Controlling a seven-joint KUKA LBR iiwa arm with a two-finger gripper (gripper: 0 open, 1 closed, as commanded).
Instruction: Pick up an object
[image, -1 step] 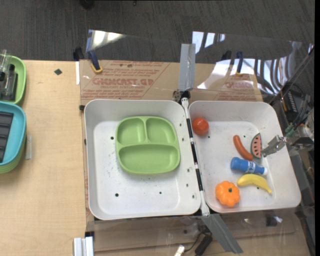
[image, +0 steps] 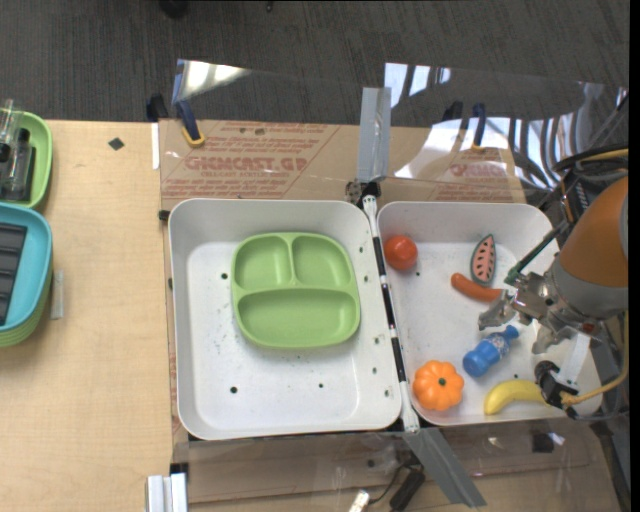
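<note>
Where the bench edge runs nearest the camera, the right bin (image: 455, 212) holds its lowest items: a small orange pumpkin (image: 438, 385) at about 7 o'clock in the bin, and a yellow banana (image: 512, 396) at roughly 5 o'clock, lying close to the near wall. Just above them, a blue bottle (image: 489, 353) lies tilted, cap end pointing toward 2 o'clock.

The gripper (image: 518, 322) sits directly over the bottle's cap end, low in the bin, with the grey arm and orange band entering from 3 o'clock. Metal parts crowd the wrist; whether the tool is spread or closed cannot be told, and nothing is seen clamped in it.

Further back, an orange carrot-like piece (image: 474, 288) lies just at 11 o'clock from the gripper. A watermelon slice (image: 484, 257) stands beyond it toward 1 o'clock in the bin. A red tomato (image: 401, 251) rests at 10 o'clock, near the dividing wall.

The left bin (image: 190, 300) carries a green divided plate (image: 296, 290), set slightly toward 12 o'clock of centre.

Beyond both bins, brown printed cardboard (image: 260, 150) lies flat.
</note>
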